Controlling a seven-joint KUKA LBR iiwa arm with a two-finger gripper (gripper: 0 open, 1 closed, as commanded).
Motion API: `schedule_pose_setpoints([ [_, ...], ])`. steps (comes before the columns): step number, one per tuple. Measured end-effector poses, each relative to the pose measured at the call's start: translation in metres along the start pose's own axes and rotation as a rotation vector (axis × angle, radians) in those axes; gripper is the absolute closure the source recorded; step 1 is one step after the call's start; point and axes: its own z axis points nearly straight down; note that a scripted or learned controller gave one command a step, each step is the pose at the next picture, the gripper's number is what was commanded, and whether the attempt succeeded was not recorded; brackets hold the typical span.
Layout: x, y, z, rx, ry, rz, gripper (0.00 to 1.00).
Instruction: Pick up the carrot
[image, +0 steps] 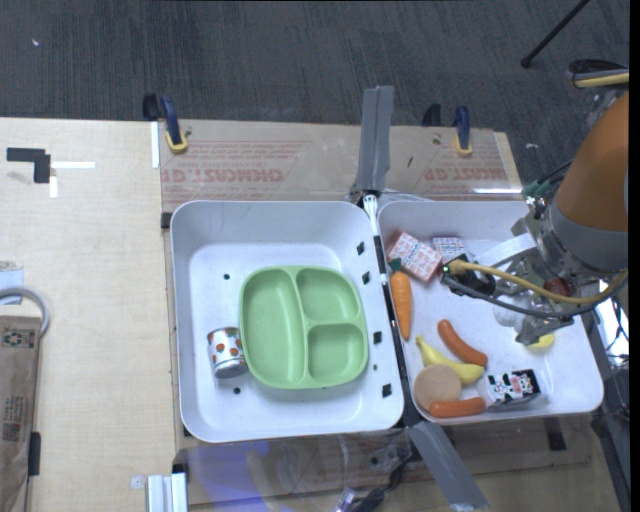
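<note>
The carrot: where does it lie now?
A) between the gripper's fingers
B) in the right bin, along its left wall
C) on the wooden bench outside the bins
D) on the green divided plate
B: the carrot lies in the right bin, close along its left wall.

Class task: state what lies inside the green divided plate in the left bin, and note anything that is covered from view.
The green divided plate shows three bare compartments. A spotted can lies outside it, against its left rim. The bin floor beneath the plate is covered.
</note>
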Motion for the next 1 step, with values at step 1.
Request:
schedule_pose_setpoints([
  [1,-0.0094,0.0357,0.058,0.002,-0.002,-0.297,1.0],
])
